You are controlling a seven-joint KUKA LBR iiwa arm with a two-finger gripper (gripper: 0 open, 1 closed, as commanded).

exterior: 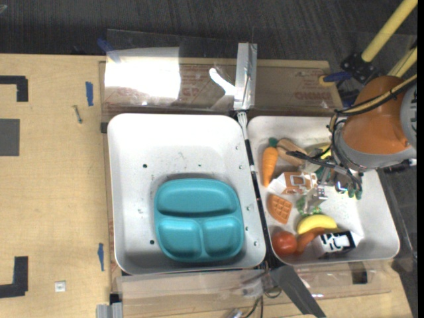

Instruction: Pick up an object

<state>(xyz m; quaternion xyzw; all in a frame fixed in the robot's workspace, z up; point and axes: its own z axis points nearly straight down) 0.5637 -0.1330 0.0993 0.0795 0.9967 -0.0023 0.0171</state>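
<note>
The right bin [381, 234] holds a pile of toy food: an orange carrot [268, 164], a waffle [279, 208], a yellow banana [315, 224], a red tomato [284, 243], a black-and-white piece [336, 241] and a brownish piece [289, 152]. My gripper [326, 181] hangs low over the middle of this pile, beneath the orange wrist band [374, 128], just above the banana and right of the waffle. Its fingers blend into the clutter below them.
The left bin [132, 144] holds a teal divided tray [199, 218]. A metal post [246, 75] and clear sheet stand behind the bins. Yellow tubing [391, 22] and cables cross the upper right. Tan bench surface lies to the left.
</note>
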